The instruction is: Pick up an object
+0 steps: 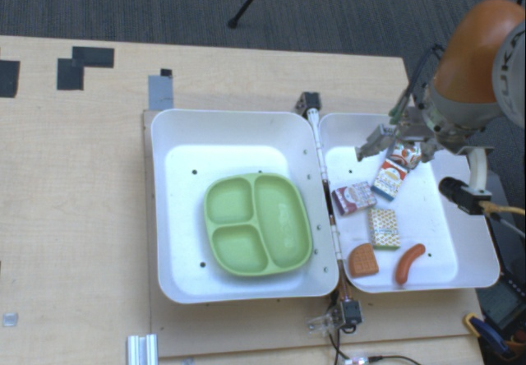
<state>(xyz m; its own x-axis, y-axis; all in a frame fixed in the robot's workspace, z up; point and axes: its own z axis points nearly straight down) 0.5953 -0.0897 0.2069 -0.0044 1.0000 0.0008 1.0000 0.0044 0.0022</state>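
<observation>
Wooden counter (74,191) carried two white bins. Right bin (468,273) held a small carton (391,178) near its far edge, beneath the end effector (393,144); finger state unreadable. Carton judged light, stiff, crushable: grip its long flat sides.

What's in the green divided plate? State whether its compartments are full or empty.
Empty. The green divided plate in the left bin shows bare green in all three compartments.
</observation>
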